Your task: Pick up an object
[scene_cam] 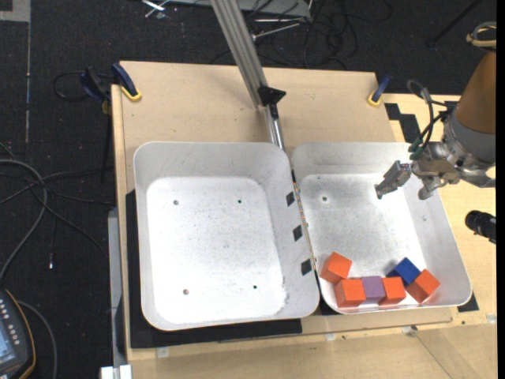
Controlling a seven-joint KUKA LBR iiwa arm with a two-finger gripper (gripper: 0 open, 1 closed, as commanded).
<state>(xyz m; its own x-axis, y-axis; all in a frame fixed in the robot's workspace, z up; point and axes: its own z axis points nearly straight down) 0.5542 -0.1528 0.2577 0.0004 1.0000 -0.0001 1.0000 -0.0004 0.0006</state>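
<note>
**Nothing lifted yet: blocks wait in the right bin's near corner**

Two shallow white bins sit side by side on the desk. The left bin [211, 235], toward the desk's left edge, has a bare speckled floor with a few small dark spots on it. A slanted metal pole [241, 46] crosses the desk's far edge and ends near the seam where the two bins meet.

The right bin [371, 219] holds every candidate for the pick, all gathered along its near wall, toward the desk's near right corner. Leftmost is a tilted orange block [337, 266]. Just beside it a second orange block [351, 292] begins a row, followed by a purple block [372, 289] and another orange block [393, 289], the three touching or nearly so. A blue block [407, 270] sits just behind that row's right end, and a last orange block [424, 285] lies at the far right, close to the bin wall.

The gripper [410, 181] hangs over the far right part of the right bin, well apart from the blocks. Its fingers look spread open, with nothing between them.

Judged from this, the task is at an early stage: no block is grasped or raised. Left to do are travelling toward the near wall, descending on one block, closing and lifting. The tight row would probably be awkward; the tilted orange block at the left stands freer.
</note>
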